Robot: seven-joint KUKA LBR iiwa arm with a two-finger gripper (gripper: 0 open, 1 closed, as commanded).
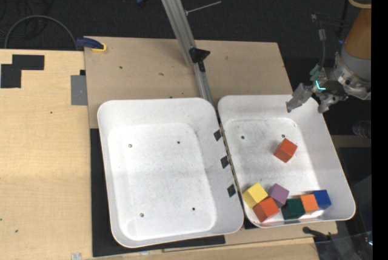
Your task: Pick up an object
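Clustered blocks (285, 201) lie well below the open, empty gripper (310, 99).

Two white bins side by side on bench. Left bin (159, 174) holds no blocks. Right bin (274, 116) holds a red block (285, 150) alone near centre; clustered along the near edge: yellow block (255, 194), purple block (279, 193), a second red block (265, 209), green block (293, 208), orange block (310, 202), blue block (322, 198). Gripper (310, 97) above the right bin's far right corner, fingers spread, nothing between them. Aluminium rail (179, 25) runs diagonally behind the bins.
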